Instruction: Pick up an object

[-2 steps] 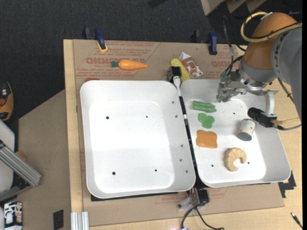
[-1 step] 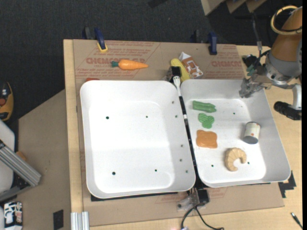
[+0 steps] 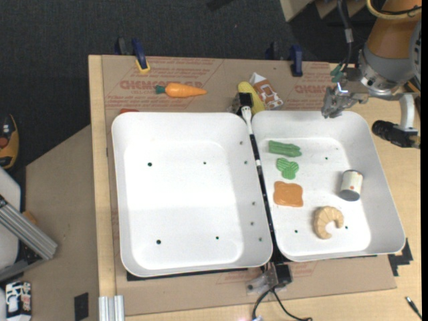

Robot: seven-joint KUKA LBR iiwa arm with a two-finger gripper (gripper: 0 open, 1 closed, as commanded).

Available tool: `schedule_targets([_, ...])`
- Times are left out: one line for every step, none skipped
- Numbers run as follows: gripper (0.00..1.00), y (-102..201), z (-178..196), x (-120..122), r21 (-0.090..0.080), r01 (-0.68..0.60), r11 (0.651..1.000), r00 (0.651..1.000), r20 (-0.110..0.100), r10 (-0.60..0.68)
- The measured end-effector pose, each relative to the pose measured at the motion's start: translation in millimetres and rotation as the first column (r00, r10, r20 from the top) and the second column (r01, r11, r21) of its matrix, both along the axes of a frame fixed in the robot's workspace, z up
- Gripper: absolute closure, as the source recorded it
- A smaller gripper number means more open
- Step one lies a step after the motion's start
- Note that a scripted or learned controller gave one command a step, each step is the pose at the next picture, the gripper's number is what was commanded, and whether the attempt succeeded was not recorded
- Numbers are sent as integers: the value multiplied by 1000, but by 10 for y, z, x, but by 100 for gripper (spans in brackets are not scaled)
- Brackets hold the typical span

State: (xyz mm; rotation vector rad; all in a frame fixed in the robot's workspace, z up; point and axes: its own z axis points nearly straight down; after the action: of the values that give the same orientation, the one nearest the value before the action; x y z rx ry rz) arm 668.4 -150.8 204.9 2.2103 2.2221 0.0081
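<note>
**Gripper poised over the far rim of the right bin, nothing in its grasp**

Cardboard (image 3: pixel 107 246) sheeting under both bins reaches closest to the camera, spreading well to the left of and below the gripper (image 3: pixel 332 109). On it, the left bin (image 3: pixel 134 199) is the biggest thing, a shallow white tray lying far to the gripper's left. The right bin (image 3: pixel 381 199) sits directly beneath and in front of the gripper, its far rim just under the fingertips. The arm (image 3: pixel 391 35), grey with an orange band, rises up and to the right of the gripper.

Inside the right bin, all pieces lie nearer the camera than the gripper and apart from it. A tan croissant (image 3: pixel 328 221) is the farthest from it, toward the near edge. An orange slab (image 3: pixel 288 194) lies down and to the left. A long green piece (image 3: pixel 285 149) lies closest to the gripper, down-left of it, with a smaller green piece (image 3: pixel 289 168) just beyond that. A small grey-and-white cylinder (image 3: pixel 350 184) lies almost straight below the gripper.

Outside the bins, a carrot (image 3: pixel 182 90) lies on the cardboard far to the gripper's left, and a yellow item (image 3: pixel 248 93) with a brown-and-white packet (image 3: pixel 267 93) sits nearer on that side.

Whether the gripper's fingers are apart or together cannot be told at this scale; no object is visible between them.
</note>
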Motion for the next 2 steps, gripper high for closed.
schedule_targets([100,855,-207,-18,5,-2,1000,1000,-12,3])
schedule_targets([100,1668,-198,-26,5,-3,1000,1000,-11,3])
